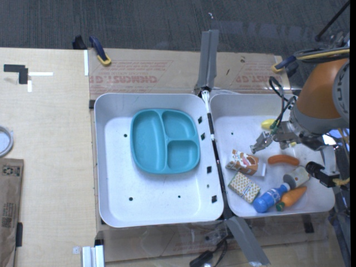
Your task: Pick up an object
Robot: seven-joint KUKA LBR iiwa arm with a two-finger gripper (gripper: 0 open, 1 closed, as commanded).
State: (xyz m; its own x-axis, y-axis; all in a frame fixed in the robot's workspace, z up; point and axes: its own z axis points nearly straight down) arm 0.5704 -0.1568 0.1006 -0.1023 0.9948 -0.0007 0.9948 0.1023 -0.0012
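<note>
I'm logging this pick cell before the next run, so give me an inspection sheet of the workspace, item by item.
Surface: two white bins side by side, left bin and right bin, on a cardboard-covered bench.
Job's things: in the right bin, a sausage, carrot, blue bottle, patterned packet, snack pouch and a small yellow item.
Clutter: a teal divided plate lies in the left bin.
Grippers: the tool hangs over the right bin above the pouch, holding nothing visible.
Cables: black cable loops by the wrist.
Surroundings: clamps at the bench's far edge; tape roll at left.
</note>
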